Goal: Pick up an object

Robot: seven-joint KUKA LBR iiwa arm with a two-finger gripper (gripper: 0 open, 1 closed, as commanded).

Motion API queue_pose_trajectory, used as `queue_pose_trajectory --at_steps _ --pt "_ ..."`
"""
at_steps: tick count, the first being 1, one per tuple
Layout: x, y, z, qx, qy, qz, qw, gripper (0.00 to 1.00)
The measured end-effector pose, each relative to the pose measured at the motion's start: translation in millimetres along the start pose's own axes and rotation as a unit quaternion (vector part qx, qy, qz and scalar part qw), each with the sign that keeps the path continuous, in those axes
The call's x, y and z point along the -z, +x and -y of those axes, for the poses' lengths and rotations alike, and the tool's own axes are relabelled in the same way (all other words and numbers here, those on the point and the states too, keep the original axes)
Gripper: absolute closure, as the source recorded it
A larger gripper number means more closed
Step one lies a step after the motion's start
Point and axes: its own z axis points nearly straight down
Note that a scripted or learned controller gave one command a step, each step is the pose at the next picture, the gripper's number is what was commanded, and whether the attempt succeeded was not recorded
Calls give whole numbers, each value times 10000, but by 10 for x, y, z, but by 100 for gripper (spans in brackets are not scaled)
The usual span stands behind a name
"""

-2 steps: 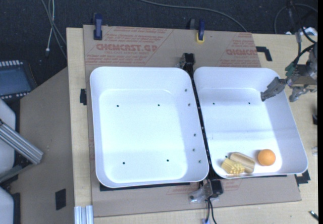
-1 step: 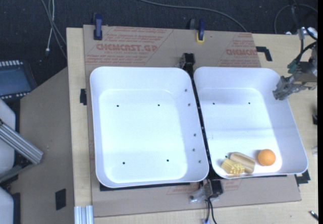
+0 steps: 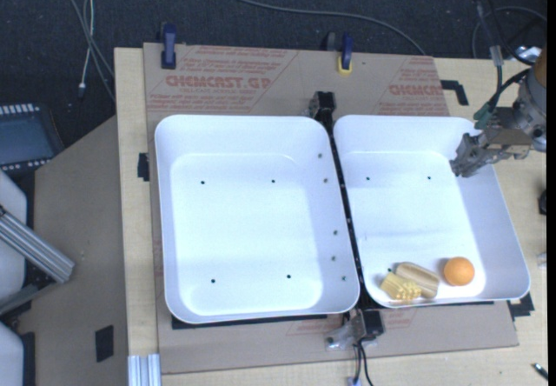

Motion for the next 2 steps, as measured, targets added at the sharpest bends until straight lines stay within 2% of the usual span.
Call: queue_pose_trajectory --at_steps 1,2 --pt "-399 446 75 -10 32 -1 10000 100" --pt "-167 1290 262 8 16 -7 10000 100"
